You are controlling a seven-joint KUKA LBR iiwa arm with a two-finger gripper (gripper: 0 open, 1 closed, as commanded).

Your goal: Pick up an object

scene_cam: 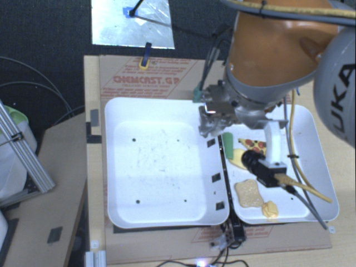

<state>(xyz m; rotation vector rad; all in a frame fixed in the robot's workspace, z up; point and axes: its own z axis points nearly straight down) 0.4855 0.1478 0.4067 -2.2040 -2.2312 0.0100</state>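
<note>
Presently the arm, grey with its broad orange band, fills the upper right of the frame and reaches down to the middle, where the gripper hangs over the upper end of the seam between the two white bins. Its tip is lost against the metal of the wrist and the bin rims, so I cannot tell whether the claw is released or clenched, nor whether it touches anything. The left bin shows a white floor with a few dark specks. The objects to pick all lie in the right bin, along its left side. A green piece sits just right of the seam, near the gripper and a little below it. A toy pizza slice lies beside it to the right, with a pale yellow piece just below. Lower down lie a tan slice of bread and, touching its lower right corner, a small yellow lump. Both bins rest on a cardboard sheet with red lettering, and a silvery sheet lies at the upper left.
</note>
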